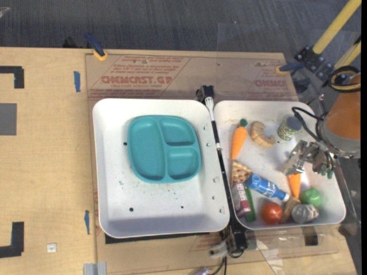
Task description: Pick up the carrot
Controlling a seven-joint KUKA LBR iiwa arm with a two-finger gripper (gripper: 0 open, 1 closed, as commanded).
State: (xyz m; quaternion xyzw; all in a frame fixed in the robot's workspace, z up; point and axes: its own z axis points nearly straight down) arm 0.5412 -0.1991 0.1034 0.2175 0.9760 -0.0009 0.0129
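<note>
Tomato (pixel 272 212) at right bin's (pixel 335 217) front edge. Carrot (pixel 238 143) lies at bin's left, well apart from gripper (pixel 302 160). Second carrot-like piece (pixel 294 184) just below gripper. Gripper state: cannot tell. Nothing visibly grasped; pick not yet done.

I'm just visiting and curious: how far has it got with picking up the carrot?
Done: the arm's metal gripper is over the right white bin. In hand: nothing visibly. Left: the long orange carrot with a green top lies on the bin floor, apart from the gripper.
</note>
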